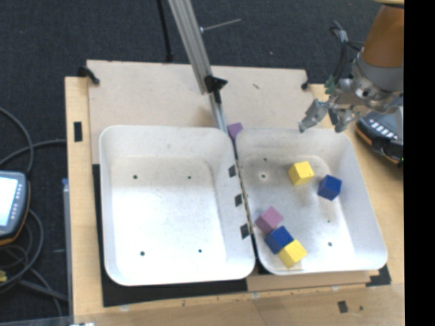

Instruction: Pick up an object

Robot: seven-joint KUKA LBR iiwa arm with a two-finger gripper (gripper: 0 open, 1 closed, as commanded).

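Five cubes lie in the right bin (353,155); gripper (325,119) — fingers apart, nothing between them — hovers at its far rim. Approach step: next, descend over the yellow cube (301,172).

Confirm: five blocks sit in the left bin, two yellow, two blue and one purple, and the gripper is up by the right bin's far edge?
Not quite. The two yellow, two blue and one purple block sit in the right bin, not the left bin. The gripper is by the right bin's far edge, per the camera view.
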